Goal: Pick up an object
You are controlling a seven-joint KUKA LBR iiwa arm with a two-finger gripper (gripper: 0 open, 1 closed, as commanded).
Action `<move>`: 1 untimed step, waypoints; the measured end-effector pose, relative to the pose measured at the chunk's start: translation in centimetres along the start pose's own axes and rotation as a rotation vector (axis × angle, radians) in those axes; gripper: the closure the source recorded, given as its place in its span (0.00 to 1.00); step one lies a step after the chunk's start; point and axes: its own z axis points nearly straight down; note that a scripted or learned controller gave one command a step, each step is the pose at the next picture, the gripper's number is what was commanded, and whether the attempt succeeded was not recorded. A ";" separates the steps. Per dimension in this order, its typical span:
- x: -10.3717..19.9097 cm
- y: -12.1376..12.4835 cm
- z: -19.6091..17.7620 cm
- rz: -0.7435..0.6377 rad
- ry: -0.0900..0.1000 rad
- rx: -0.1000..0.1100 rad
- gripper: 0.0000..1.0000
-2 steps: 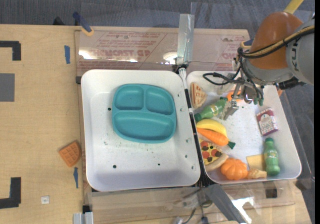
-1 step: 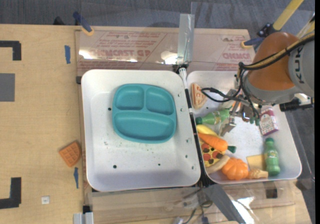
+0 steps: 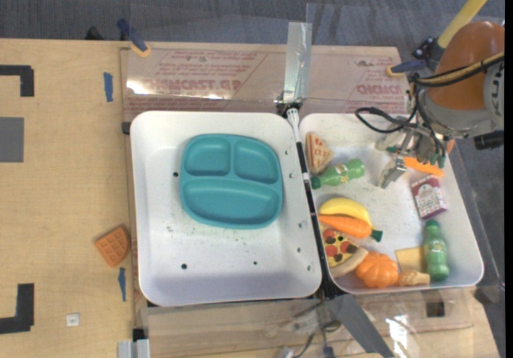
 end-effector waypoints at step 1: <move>4.7 -4.3 -0.1 -0.020 0.000 0.000 0.00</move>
